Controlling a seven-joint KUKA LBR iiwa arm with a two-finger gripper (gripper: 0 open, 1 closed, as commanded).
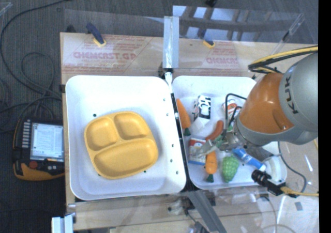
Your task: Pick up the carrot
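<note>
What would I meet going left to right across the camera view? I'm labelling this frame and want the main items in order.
Handheld control pendant on the floor → yellow divided plate in the left bin → carrot → green toy → orange-banded arm.

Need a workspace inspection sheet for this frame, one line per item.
Surface: two shallow white bins side by side on a bench.
Job's things: small orange carrot with green top in the right bin, near its front.
Clutter: yellow three-compartment plastic tray in left bin; green bumpy toy, blue tube beside the carrot.
Grippers: gripper just above the carrot; grasp unclear.
Cables: yellow cable over arm.
Surroundings: handheld pendant on floor.
</note>
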